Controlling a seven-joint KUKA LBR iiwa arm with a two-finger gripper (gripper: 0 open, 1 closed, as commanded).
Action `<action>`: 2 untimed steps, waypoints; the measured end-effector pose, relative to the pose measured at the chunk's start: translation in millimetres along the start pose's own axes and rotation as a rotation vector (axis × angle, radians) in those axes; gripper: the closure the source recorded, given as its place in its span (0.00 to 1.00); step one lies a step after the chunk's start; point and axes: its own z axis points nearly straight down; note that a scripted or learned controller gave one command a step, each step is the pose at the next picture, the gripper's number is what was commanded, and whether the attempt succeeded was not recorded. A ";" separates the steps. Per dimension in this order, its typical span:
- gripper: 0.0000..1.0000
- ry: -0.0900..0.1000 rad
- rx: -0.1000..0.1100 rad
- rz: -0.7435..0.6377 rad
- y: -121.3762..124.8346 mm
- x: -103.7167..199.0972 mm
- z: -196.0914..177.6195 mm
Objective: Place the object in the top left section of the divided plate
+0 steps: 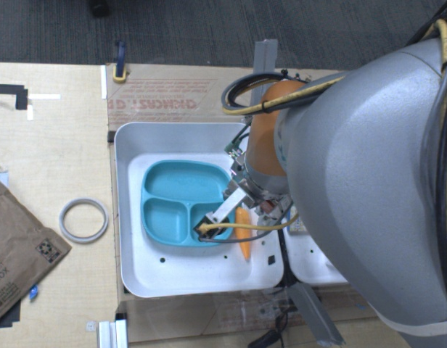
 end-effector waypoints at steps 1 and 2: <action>1.00 -0.005 0.001 0.000 1.1 -1.6 -7.7; 1.00 0.001 0.000 0.107 30.6 -85.0 -59.2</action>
